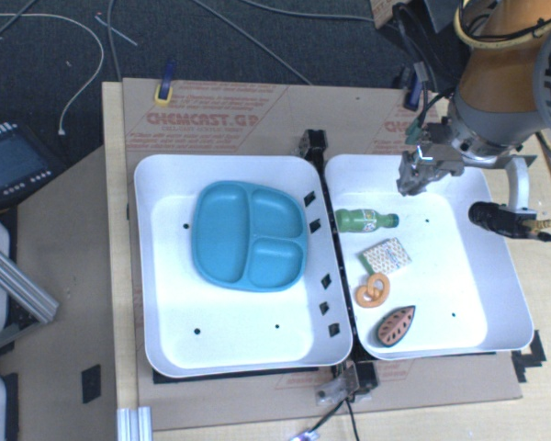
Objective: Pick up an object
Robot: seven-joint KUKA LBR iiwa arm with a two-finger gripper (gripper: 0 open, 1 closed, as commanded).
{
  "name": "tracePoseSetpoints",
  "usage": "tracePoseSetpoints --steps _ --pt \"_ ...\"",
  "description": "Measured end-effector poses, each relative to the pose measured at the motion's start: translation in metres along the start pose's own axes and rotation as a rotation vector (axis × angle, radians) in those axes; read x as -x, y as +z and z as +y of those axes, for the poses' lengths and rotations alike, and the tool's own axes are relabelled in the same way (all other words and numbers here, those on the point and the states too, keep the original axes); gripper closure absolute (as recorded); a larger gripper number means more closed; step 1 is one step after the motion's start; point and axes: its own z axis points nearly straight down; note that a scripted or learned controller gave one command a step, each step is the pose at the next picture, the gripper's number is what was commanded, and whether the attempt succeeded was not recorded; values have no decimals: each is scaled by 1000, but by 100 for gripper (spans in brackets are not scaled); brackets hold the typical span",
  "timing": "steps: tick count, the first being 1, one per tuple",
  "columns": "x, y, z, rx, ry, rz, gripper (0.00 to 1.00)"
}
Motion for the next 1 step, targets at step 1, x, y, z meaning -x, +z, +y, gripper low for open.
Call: tracePoseSetpoints --steps 1 --pt "-41 6 12 0 0 0 100"
